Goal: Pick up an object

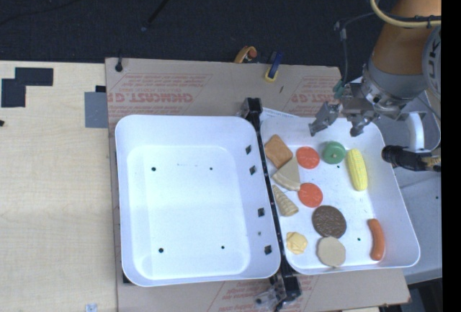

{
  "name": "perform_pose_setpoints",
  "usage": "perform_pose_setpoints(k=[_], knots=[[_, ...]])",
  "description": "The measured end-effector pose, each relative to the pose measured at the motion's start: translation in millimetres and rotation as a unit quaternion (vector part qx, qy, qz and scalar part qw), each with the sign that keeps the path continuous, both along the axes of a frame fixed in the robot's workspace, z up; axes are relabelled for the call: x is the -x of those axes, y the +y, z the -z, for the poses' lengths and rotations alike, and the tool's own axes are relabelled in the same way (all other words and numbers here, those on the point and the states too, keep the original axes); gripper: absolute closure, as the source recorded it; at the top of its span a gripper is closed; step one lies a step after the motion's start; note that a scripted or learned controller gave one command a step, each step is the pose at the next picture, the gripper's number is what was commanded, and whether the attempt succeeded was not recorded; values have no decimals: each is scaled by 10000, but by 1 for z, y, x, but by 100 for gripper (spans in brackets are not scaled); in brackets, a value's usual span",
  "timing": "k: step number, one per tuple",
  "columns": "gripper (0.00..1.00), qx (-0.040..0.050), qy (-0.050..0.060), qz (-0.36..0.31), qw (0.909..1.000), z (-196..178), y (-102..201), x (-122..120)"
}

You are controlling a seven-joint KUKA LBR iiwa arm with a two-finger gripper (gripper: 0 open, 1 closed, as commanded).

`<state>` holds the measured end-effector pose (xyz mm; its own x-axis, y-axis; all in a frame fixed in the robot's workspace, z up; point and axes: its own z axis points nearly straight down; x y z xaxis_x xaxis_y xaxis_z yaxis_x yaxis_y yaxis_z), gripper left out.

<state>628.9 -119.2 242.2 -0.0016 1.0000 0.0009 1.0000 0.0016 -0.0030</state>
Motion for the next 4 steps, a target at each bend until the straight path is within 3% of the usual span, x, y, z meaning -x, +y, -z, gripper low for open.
perform_pose_setpoints(k=[1, 2, 3, 4], knots=[[0, -14, 29, -20, 10000, 59, 67, -11], [0, -20, 19, -50, 10000, 55, 190, 30], [0, -10, 23, -47, 10000, 159, 310, 7], [0, 18, -1, -19, 10000, 155, 365, -15]])
